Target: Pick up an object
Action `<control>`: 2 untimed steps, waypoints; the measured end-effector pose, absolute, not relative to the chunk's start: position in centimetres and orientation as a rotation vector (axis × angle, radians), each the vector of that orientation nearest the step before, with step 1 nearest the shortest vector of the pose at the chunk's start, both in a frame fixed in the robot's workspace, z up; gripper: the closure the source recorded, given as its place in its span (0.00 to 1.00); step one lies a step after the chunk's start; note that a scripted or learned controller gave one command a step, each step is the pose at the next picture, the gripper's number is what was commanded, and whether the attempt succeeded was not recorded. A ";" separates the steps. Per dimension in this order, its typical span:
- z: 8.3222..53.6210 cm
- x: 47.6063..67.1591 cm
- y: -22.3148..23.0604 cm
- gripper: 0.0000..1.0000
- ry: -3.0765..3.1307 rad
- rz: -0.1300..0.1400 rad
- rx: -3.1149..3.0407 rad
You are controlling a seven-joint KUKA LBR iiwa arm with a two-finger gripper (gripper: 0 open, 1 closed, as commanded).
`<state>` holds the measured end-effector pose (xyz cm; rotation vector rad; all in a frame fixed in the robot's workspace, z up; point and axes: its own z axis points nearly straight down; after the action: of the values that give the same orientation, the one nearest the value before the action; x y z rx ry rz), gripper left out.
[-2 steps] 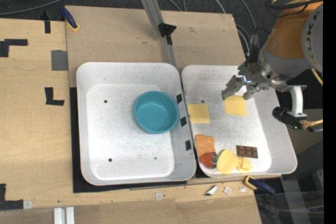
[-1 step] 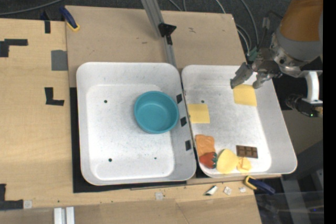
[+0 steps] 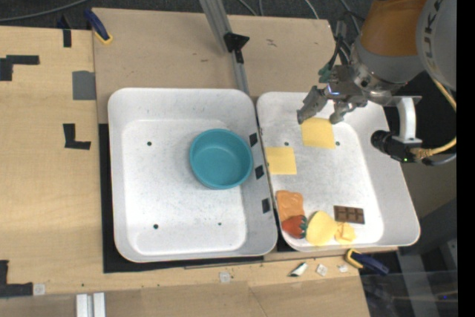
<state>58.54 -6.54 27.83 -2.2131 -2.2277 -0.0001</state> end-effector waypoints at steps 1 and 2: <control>25.8 58.4 -1.2 1.00 -2.227 0.002 -2.212; 24.3 58.2 3.4 1.00 -2.226 0.003 -2.213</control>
<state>58.25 3.39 24.29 -2.2130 -2.2258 0.0034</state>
